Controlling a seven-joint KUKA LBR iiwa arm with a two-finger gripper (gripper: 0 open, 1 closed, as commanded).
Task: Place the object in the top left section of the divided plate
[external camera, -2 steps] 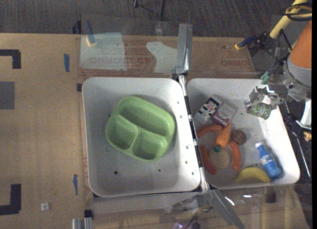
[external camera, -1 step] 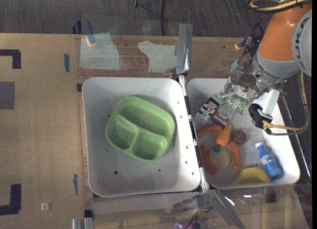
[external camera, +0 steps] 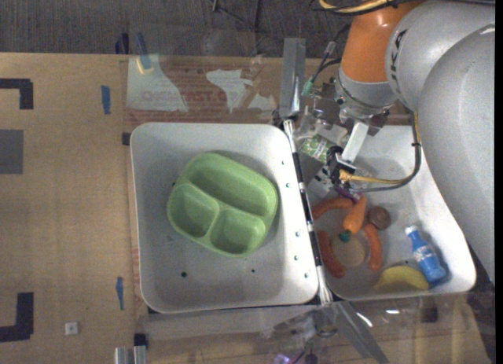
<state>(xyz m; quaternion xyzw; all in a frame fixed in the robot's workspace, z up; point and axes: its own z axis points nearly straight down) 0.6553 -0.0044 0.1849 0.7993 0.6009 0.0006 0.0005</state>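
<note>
A light green divided plate (external camera: 223,204) lies tilted in the middle of the left white bin (external camera: 157,158), with one large section and two smaller ones, all bare. My gripper (external camera: 328,156) hangs over the far left corner of the right bin (external camera: 452,221), close to the wall between the bins. A small green speckled object (external camera: 314,148) shows right beside it; whether it sits between the fingers cannot be made out. Below the gripper lie an orange carrot (external camera: 356,215), a brown round piece (external camera: 380,216) and reddish sausages (external camera: 374,251).
A banana (external camera: 402,277) and a small blue bottle (external camera: 426,255) lie at the near right of the right bin. A metal divider rail (external camera: 302,205) runs between the bins. The grey arm (external camera: 448,79) covers the right bin's far right part.
</note>
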